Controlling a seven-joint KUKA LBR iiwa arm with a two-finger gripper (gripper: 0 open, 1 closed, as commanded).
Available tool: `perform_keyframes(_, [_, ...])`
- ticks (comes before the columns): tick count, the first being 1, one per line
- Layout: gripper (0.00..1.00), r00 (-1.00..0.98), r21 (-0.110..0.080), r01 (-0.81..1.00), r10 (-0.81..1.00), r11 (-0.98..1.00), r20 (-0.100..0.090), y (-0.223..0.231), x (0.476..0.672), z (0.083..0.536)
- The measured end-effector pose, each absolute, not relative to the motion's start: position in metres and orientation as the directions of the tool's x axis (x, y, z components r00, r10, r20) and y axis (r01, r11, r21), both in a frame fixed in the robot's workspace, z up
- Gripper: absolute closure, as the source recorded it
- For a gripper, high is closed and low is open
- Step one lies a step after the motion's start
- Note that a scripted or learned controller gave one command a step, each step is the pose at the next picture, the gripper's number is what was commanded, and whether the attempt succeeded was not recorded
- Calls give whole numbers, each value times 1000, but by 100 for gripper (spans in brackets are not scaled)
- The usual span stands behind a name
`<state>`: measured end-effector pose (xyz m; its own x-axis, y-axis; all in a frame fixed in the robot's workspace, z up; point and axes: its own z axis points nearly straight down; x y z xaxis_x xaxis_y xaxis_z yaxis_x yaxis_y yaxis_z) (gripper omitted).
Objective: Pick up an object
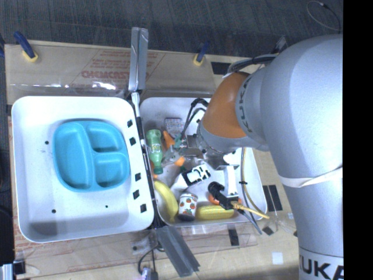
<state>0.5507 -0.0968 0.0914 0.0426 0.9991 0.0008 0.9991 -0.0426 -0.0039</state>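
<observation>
My gripper (185,156) reaches down into the right bin (175,107), in the middle of its clutter, under the orange wrist band. A green bottle (154,144) lies just left of it. Small orange pieces (168,139) sit close around it. A black-and-white object (198,174) lies just below the gripper. Along the bin's front lie a yellow banana (166,198), a small patterned cup (187,206) and a second yellow piece (214,213). The arm hides the bin's right part. Nothing shows between the fingers.
The left bin (35,174) holds a blue divided tray (90,154). A metal divider bar (138,63) runs between the bins. A grey card (173,123) lies at the back of the right bin.
</observation>
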Motion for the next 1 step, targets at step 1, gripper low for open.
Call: perform_keyframes(1, [0, 76, -1, 997, 997, -76, 0, -110, 596, 92])
